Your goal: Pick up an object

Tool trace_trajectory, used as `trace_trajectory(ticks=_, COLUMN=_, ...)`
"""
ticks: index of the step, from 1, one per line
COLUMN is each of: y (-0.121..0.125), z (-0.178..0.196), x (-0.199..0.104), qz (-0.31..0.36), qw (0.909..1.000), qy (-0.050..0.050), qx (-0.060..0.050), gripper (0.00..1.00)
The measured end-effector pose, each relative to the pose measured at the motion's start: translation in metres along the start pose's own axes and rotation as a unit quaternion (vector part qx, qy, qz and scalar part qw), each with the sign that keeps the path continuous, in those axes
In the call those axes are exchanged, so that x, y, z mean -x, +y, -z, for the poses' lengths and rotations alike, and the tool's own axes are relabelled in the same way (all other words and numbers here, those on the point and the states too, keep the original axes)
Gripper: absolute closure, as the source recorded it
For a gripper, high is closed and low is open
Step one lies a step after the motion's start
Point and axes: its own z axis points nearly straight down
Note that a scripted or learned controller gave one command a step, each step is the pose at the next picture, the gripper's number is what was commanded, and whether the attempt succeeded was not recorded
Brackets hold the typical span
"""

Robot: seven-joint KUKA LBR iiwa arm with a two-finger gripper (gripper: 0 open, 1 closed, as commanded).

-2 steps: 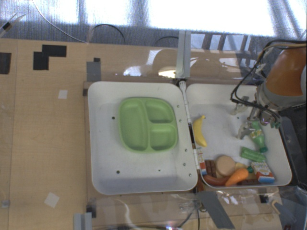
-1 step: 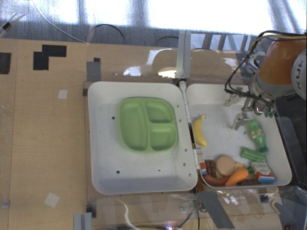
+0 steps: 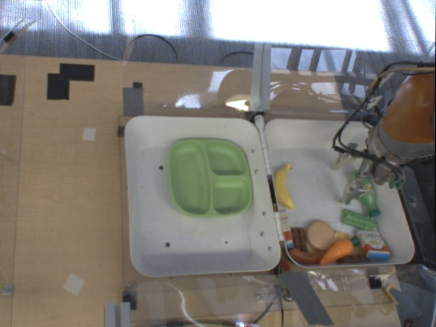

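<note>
The gripper hangs low in the right bin with its claw a little apart around nothing, touching a green bottle, so it should sink straight over that bottle, then squeeze gently before lifting.

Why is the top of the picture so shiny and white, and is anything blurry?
In the camera view, strong light from the top washes the background out to white, and a glare patch shines just above the left bin; the green tray and banana look clear, while the orange band on the arm looks soft and blurry; shadows in the bins are faint.
</note>
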Motion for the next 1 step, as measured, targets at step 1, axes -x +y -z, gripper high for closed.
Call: trace_trajectory(ticks=1, y=0.0053, z=0.0003, x=0.0487, qz=-0.007, qw=1.0000, qy=-0.002, qx=0.001, gripper=0.00)
